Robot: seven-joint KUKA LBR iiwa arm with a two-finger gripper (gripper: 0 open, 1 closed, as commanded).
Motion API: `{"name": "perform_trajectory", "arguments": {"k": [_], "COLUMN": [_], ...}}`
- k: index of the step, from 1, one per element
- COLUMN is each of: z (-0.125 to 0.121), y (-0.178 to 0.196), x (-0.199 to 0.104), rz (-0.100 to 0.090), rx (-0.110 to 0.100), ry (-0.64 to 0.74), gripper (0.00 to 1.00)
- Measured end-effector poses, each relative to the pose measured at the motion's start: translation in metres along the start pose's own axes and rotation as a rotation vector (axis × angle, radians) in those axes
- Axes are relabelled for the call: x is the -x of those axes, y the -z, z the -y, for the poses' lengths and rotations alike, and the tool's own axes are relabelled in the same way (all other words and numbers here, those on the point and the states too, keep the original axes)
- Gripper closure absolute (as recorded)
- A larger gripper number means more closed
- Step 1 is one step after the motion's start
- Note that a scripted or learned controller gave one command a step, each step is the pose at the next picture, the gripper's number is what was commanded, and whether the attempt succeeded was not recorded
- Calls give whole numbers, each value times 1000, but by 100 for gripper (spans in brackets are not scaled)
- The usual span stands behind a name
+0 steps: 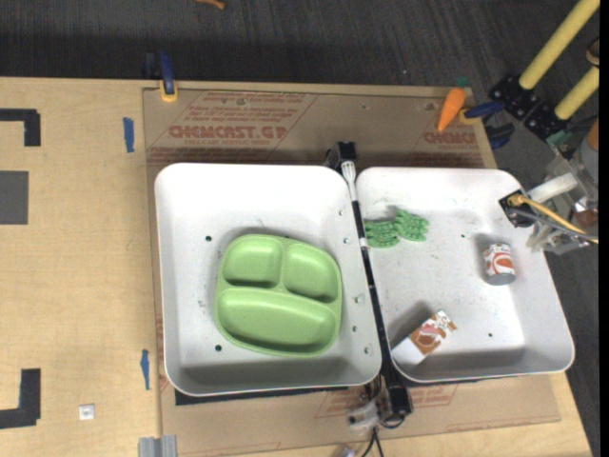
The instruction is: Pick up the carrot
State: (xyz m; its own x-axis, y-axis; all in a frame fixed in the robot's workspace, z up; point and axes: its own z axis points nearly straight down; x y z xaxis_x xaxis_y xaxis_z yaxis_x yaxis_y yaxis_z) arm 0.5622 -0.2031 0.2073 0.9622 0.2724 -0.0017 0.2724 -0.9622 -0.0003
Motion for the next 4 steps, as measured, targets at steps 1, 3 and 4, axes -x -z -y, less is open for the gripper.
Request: {"name": "perform_trajectory", "arguments": {"k": [1, 3, 4], "z": [1, 47, 47], "y": [10, 40, 50], "x": [-1, -48, -49], "rz": [1, -1, 0], "rx": [-1, -1, -1], "ry": [3, -42, -40], "gripper": [100, 100, 100]}}
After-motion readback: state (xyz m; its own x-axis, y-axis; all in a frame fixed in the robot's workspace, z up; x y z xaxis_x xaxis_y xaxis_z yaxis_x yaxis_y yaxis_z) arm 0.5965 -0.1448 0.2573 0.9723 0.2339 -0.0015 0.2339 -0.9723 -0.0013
